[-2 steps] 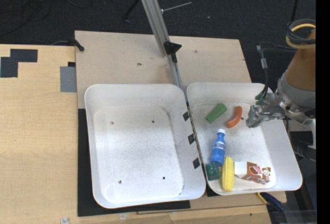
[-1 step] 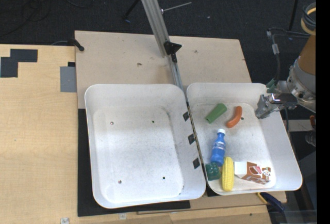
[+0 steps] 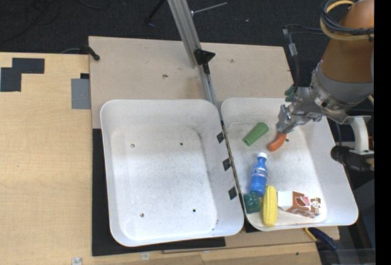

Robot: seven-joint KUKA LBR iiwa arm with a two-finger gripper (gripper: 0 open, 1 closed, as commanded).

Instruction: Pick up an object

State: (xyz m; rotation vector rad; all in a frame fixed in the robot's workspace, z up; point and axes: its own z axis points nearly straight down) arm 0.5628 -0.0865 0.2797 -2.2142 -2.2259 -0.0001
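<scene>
End effector [image 3: 286, 129] just above orange object [image 3: 277, 143], right bin [image 3: 333, 163]

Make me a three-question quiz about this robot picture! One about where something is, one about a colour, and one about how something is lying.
1. Where are the toys?
A. left bin
B. right bin
C. on the floor

2. What colour is the bottle?
A. blue
B. red
C. black

3. How is the corn cob placed?
A. standing upright
B. hanging in the air
C. lying flat

Answers:
1 B, the toys all sit in the right bin.
2 A, the bottle is blue with a white cap.
3 C, the yellow corn cob lies flat on the bin floor beside the bottle.
</scene>
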